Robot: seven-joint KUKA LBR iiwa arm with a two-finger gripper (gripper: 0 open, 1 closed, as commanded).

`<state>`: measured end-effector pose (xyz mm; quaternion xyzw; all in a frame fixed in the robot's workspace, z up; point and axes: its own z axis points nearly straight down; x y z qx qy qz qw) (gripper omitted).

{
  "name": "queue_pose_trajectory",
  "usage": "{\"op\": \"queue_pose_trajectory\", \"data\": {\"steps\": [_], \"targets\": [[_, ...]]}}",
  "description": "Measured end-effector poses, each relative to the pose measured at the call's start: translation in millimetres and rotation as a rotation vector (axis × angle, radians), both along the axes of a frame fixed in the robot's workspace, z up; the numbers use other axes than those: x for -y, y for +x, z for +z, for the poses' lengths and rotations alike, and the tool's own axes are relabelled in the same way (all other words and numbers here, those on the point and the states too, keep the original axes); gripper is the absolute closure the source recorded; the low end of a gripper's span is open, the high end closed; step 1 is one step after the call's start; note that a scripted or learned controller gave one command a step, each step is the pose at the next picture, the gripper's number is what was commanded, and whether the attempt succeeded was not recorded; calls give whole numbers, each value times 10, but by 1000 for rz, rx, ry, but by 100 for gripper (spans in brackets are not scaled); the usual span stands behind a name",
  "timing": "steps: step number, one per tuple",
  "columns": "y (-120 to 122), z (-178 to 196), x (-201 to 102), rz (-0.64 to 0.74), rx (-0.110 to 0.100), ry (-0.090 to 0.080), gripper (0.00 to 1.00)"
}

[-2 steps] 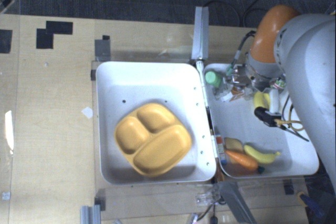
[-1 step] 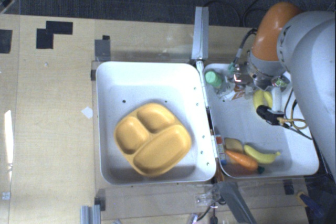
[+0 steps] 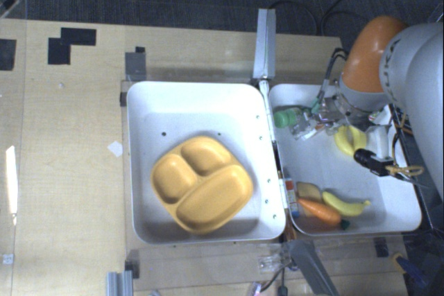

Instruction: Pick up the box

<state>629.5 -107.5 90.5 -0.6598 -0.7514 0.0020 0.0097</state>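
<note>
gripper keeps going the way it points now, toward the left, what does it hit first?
Likely the green object just ahead of the gripper, then the right bin's left wall. Depth is unclear from above, so it might pass over it.

A: Even overhead light, bright; the white bins (image 3: 139, 170) nearly wash out. Glare streak on the bench (image 3: 62, 218) at far left.

B: Soft shadows only. Slight overall blur, grainy.

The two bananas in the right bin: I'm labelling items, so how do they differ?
The lower banana lies in full view near the bin's front edge, beside the carrot. The upper banana sits further back, partly covered by the arm, close to the gripper. The lower one looks longer and slimmer. Both are yellow and lie in the right bin.
</note>
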Motion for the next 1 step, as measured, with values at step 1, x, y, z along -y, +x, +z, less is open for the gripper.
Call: {"op": "queue_pose_trajectory", "data": {"steps": [1], "targets": [[373,946,-702,-166,6,-11,100]]}}
